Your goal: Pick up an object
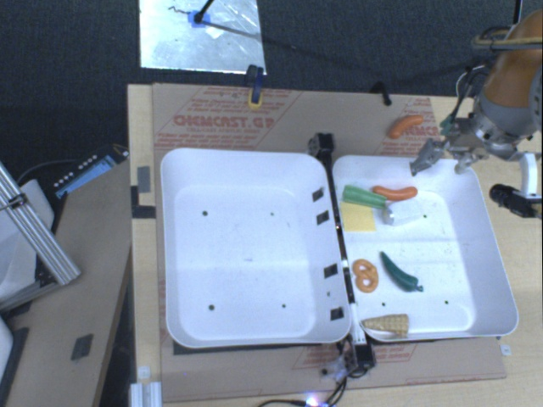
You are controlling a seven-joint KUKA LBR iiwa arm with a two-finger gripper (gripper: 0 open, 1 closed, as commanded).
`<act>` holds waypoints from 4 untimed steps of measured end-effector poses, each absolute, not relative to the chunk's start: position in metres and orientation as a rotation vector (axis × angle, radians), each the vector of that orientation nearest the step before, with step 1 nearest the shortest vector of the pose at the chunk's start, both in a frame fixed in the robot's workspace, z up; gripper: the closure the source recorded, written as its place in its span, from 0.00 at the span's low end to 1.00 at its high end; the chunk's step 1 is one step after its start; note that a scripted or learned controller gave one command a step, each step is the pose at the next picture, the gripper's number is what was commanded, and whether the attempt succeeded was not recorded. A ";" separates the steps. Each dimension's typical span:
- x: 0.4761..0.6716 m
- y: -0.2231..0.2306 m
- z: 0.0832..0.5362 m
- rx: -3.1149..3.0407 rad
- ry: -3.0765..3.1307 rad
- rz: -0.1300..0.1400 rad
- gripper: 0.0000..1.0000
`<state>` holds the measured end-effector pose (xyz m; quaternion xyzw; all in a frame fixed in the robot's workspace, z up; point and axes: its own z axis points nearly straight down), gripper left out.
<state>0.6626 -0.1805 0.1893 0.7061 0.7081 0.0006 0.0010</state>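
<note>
Now, my gripper (442, 157): upper right of frame, fingers spread, grasping nothing.
Orange sausage (395, 192): below-left, in right bin (475, 265).

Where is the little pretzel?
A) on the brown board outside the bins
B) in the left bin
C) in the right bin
C: the pretzel lies in the right bin, near its left wall, beside the dark green pepper.
</note>
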 end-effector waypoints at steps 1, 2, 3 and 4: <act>0.671 -0.142 0.100 2.211 2.217 0.010 0.00; 0.670 -0.173 0.088 2.217 2.221 0.005 0.00; 0.672 -0.173 0.101 2.207 2.221 0.008 1.00; 0.658 0.001 0.245 2.193 2.239 0.029 1.00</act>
